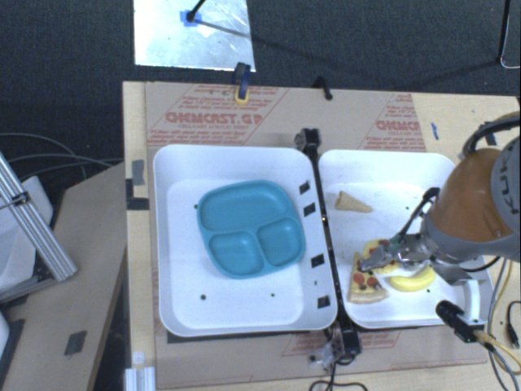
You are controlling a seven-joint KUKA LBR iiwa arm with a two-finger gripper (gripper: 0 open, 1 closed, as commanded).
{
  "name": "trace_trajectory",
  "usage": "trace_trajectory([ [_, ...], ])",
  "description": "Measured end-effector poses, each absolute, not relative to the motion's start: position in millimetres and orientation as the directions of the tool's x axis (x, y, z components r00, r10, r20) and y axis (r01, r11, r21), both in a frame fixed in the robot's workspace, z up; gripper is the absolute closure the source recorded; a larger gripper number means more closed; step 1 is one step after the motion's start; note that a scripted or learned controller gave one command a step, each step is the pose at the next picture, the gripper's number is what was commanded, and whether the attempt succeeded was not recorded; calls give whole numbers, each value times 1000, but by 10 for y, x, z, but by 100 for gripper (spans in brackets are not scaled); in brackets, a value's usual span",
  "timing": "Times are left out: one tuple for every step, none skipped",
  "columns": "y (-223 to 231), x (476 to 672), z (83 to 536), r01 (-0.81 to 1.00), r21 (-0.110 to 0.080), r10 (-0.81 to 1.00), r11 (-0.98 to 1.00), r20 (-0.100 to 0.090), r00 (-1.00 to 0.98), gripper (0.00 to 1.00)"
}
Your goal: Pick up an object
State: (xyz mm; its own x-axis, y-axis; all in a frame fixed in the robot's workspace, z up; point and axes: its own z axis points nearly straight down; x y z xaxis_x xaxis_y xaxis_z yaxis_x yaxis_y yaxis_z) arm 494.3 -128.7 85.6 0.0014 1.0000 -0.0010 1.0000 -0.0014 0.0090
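In the right bin [383, 165] a toy pizza slice [366, 287] with red toppings lies near the front left. A yellow banana [413, 281] lies just right of it, partly under the arm. A tan wedge [352, 203] rests farther back. My gripper [379, 258] reaches in from the right and sits low over the back edge of the pizza slice, touching or nearly touching it. The grey and orange arm [476, 206] hides the right part of this bin.
The left bin [175, 186] holds a blue divided plate [248, 228]. A black divider with clips [316, 218] runs between the bins. Cardboard [212, 112] lies under both bins, and a black part of the arm [456, 318] overhangs the right bin's front rim.
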Motion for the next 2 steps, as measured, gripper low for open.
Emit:
trace_trajectory([
  [-867, 5147, 875, 1000, 12, 1000, 3, -7, -3, 0],
  [-864, 5159, 989, 1000, 14, 1000, 2, -4, -2, 100],
])
